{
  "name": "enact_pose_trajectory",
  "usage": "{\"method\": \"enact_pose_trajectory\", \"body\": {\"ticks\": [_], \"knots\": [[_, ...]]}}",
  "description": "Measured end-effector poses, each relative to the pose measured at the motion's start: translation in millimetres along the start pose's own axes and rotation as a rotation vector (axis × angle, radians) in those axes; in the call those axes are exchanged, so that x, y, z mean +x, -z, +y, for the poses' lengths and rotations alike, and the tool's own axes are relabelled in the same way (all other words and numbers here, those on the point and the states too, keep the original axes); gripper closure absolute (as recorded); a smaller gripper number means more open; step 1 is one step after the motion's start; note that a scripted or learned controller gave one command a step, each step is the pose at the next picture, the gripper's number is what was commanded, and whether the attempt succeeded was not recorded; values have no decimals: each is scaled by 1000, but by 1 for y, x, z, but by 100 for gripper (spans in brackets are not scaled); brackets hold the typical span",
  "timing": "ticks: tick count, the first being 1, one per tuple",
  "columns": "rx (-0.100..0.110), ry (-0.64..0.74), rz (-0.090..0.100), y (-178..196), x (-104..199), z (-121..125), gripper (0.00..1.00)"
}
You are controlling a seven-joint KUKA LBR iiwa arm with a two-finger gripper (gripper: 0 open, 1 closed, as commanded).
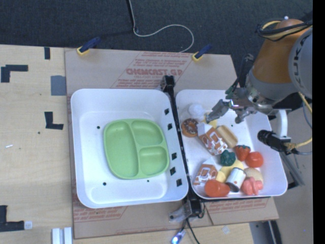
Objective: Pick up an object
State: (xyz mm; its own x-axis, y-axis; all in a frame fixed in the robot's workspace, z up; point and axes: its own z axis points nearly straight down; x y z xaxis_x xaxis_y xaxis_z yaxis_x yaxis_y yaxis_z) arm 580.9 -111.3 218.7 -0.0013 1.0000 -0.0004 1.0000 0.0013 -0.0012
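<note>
Lower right of the frame: the right bin (pixel 278 186) holds the pick candidates, which I keep heaped together so any descent meets something. Nearest lie a red tomato-like piece (pixel 217 188), a small can (pixel 235 177) and a pink piece (pixel 250 186); behind them, a red-and-white carton (pixel 205 172), a dark green piece (pixel 228 158) and a red pepper-like toy (pixel 254 159). Further up sit a printed packet (pixel 214 142), a bun-like toy (pixel 227 134), a chocolate doughnut (pixel 190 127) and a white object (pixel 196 109). Their print is too small to read.

Centre left: the left bin (pixel 81 136) carries a green divided plate (pixel 136 148), presumably the drop side.

Upper right: the gripper (pixel 229 113) hangs above the right bin's far end, fingers spread apart with nothing between them. I judge the grasp not yet made.

Far edge: the cardboard underlay (pixel 152 70) bears red lettering, which I read tentatively as "CHEMCAST GP".
</note>
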Motion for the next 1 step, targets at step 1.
{"method": "enact_pose_trajectory", "body": {"ticks": [1], "knots": [[15,-7,2,-86,-38,-73,0]]}}
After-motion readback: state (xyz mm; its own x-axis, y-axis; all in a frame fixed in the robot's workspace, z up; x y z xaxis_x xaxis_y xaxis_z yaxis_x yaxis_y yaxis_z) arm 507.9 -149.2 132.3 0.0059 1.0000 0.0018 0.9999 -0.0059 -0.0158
